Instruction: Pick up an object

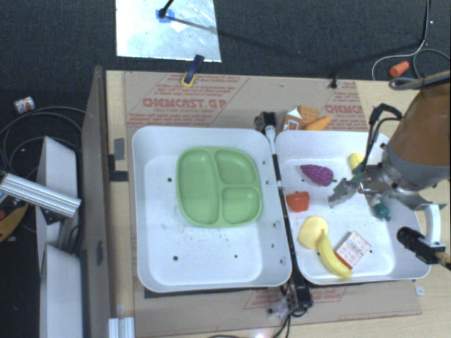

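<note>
- Nearest the camera, at the front of the right bin: a yellow banana, curved, lying flat, with a rounder yellow piece touching its upper end.
- Just right of the banana — a small white packet with red print, tilted, flat on the bin floor.
- Red-orange tomato-like piece sits close to the divider between the bins, near the left wall of the right bin.
- Purple bunch of grapes, bumpy surface, lies behind the tomato, toward the middle of the bin.
- Small yellow item further right, partly hidden by the arm.
- Gripper hangs over the right bin, fingers pointing left toward the grapes and tomato; they look slightly spread with nothing between them — small in frame, so low confidence.
- Gripper tip is near the grapes but apart from them; no contact visible with any object.
- Left bin holds a green divided plate, three compartments, lying flat near the centre.
- An orange carrot-like piece lies outside the bins, on the cardboard behind the right bin.
</note>
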Tool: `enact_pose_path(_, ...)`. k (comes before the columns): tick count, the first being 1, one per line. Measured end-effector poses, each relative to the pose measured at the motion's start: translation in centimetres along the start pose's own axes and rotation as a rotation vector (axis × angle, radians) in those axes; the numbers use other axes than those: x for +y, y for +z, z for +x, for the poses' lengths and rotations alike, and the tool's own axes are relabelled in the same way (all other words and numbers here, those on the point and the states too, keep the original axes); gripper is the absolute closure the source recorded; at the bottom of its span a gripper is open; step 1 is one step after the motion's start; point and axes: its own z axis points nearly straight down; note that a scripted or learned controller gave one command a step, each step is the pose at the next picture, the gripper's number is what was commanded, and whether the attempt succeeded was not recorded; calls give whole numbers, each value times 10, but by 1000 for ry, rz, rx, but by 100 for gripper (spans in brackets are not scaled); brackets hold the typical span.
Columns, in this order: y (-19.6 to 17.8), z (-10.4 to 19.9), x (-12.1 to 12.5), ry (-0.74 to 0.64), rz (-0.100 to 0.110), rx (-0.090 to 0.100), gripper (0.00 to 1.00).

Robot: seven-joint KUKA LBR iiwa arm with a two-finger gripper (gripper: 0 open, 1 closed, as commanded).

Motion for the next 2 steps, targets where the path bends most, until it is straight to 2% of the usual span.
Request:
enact_pose_path(1,68,-33,61,1,-2,-2,0)
enact_pose_path(2,121,-26,143,-5,-2,0,0)
